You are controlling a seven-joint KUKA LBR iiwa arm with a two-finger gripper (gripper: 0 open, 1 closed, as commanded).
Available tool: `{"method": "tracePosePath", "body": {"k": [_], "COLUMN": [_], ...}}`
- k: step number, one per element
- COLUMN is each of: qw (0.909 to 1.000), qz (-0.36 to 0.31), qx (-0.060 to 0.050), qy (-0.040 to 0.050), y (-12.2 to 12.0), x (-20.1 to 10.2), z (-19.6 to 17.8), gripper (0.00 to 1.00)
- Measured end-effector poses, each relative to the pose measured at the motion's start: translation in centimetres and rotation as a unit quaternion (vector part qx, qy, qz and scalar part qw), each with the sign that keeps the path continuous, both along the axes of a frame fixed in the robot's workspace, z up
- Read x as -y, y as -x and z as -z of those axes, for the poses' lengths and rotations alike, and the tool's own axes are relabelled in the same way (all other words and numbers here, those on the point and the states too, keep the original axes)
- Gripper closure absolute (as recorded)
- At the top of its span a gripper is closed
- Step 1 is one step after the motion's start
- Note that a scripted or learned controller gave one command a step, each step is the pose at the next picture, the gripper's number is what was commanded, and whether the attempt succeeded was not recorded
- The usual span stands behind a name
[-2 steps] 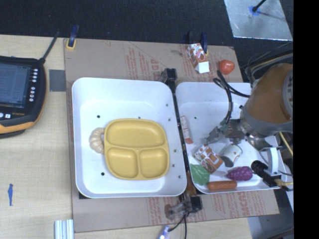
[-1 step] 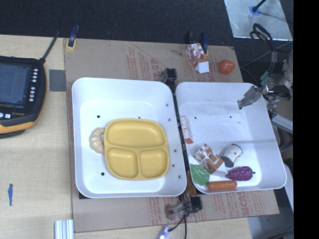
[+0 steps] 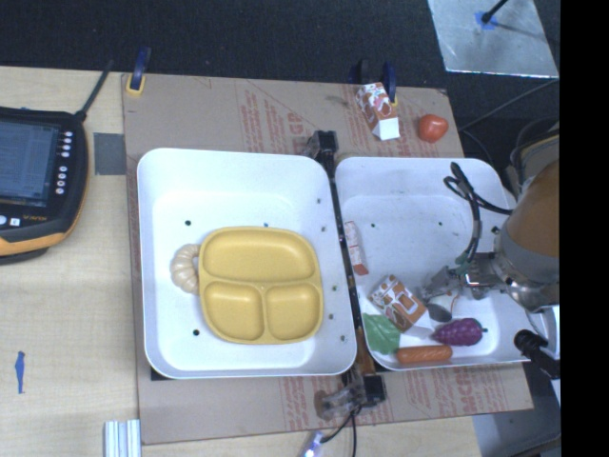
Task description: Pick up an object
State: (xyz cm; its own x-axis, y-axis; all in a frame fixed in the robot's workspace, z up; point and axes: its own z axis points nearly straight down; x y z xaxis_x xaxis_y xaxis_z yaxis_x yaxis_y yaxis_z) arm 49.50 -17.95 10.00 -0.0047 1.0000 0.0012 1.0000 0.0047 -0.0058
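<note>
Note the claw [image 3: 444,288] low in the right bin [image 3: 400,184], beside the orange-and-white carton [image 3: 397,302] and above the purple grapes [image 3: 459,331]; you cannot tell its opening. A yellow tray [image 3: 259,284] occupies the left bin [image 3: 162,255].

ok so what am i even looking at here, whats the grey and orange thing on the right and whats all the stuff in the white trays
This is one camera fixed above a bench, looking down at a slant. The grey and orange shape is a robot arm reaching in from the right; its pincer sits low over the right bin, with nothing visibly between its fingers. Its job is to pick something up. The left bin holds a yellow divided plate with a pale toy shell at its left edge. The right bin holds toy food: a small orange carton, a green piece, purple grapes and a sausage. Outside the bins lie another small carton, a red tomato and a control tablet.
</note>
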Motion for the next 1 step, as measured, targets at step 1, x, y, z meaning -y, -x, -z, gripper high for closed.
{"method": "tracePosePath", "body": {"k": [1], "qw": [1.0], "qz": [-0.001], "qx": [0.001], "qy": [0.0008], "y": [-4.43], "x": [-1.99], "z": [0.82], "gripper": [0.0]}}
